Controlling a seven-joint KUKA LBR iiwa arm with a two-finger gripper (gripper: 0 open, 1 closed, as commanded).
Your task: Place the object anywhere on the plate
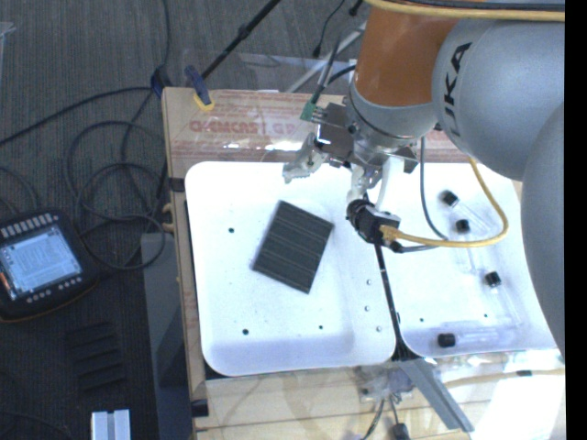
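The plate (293, 246) is a dark grey ribbed square lying tilted in the middle of the left white bin (220, 337). My gripper (300, 167) hangs over the far edge of that bin, just above and beyond the plate's top corner, apart from it. Its tip is a pale grey blur. The wrist and its orange band hide much of it. I cannot make out an object at the tip. A yellow cable (440, 238) loops from the wrist over the right bin.
The right bin (514, 337) holds a few small black pieces (448, 197) and a clear item near its front edge (477, 335). A black divider line (390, 301) runs between the bins. A teach pendant (37, 259) and cables lie on the floor at left.
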